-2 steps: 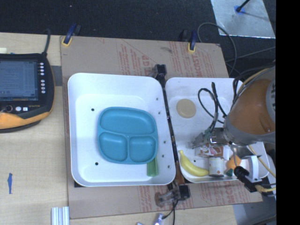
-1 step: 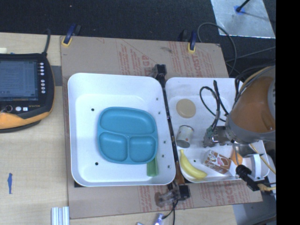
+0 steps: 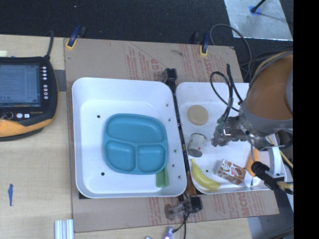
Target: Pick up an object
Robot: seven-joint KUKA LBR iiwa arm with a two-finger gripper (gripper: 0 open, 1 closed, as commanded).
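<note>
Nearest the lens: arm (image 3: 271,91), grey with its orange band, entering from the right and hanging over the right bin (image 3: 209,89). Gripper (image 3: 223,136) sits low over the middle of that bin; black cables loop above it. Whether it is open or closed cannot be told from this angle, and nothing is visibly held.

Right bin contents:
- tan round disc (image 3: 198,115), toward the far left part, apart from the gripper.
- small grey cup (image 3: 195,143), tipped on its side, near the bin's left wall, just left of the gripper.
- banana (image 3: 203,178), along the near left corner.
- brown-and-white packet (image 3: 231,171), lying flat, just right of the banana, below the gripper.

Left bin (image 3: 84,133):
- blue divided plate (image 3: 135,143), centred, three compartments.
- green block (image 3: 162,178), at the plate's near right corner, touching or overlapping its rim.

Both bins sit on a brown cardboard sheet (image 3: 129,59) held by clips. Control tablet (image 3: 25,96) lies on the bench to the far left, screen lit.
</note>
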